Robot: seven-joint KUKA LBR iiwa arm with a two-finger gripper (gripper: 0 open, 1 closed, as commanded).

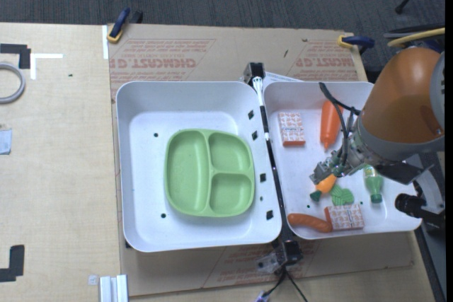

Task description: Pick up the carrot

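The left bin holds a green divided plate, well apart from the work. In the right bin a patterned packet lies toward the far side, with a long orange piece just right of it. Along the near wall lie a reddish sausage-like piece and a second packet.

The carrot, small and orange with a green end, sits mid-bin, and the gripper stands directly over it, seemingly touching its far end. I cannot tell how wide the pincer stands or whether it has hold of anything; the tips are lost in cables and shadow.

My reading: the descent onto the carrot is in hand, the lift not yet made. Next comes a firm close, then a straight rise.

A green leafy piece crowds the carrot's right, a green bottle lies further right, and the near packet is close. Open floor lies left of the carrot.
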